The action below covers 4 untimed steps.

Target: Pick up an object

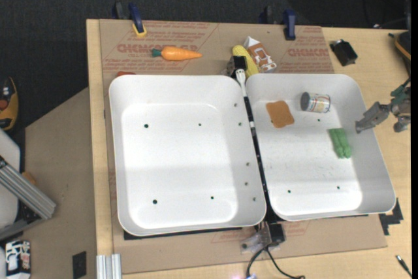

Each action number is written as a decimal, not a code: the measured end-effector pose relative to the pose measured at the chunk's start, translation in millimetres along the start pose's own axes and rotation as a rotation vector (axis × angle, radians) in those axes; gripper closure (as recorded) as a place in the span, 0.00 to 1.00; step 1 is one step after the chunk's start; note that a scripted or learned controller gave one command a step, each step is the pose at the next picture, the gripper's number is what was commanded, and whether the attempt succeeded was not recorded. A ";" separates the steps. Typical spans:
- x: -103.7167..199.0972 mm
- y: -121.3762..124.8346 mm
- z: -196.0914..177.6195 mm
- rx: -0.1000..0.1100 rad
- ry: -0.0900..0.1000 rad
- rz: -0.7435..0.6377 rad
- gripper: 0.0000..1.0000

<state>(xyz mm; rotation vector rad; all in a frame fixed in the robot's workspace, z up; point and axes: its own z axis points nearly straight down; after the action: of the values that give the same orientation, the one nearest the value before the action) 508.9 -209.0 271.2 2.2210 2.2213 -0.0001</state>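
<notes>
Just jaws [375, 117] beside right bin [366, 202] rim

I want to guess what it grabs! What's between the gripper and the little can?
In the camera view, just bare white bin floor lies between the gripper and the can; the green block sits lower.

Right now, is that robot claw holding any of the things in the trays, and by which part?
Nothing is held. The tool sits at the right tray's edge, apart from the green block, can and brown piece.

Bench [98, 140] you had: 2 white bins [176, 153] side by side | carrot [175, 54] + banana [240, 57] lay behind them, on cardboard.
</notes>
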 end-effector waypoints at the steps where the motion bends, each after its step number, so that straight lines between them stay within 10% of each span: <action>1: -0.2 0.7 -10.9 -0.003 -0.002 -0.001 1.00; 3: -15.5 -22.2 -15.9 -0.004 -0.002 0.000 1.00; 4: 50.6 -26.6 26.1 0.005 0.005 -0.006 1.00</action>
<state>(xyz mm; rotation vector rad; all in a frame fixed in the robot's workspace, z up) 482.3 -158.4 245.1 2.2200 2.2328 -0.0005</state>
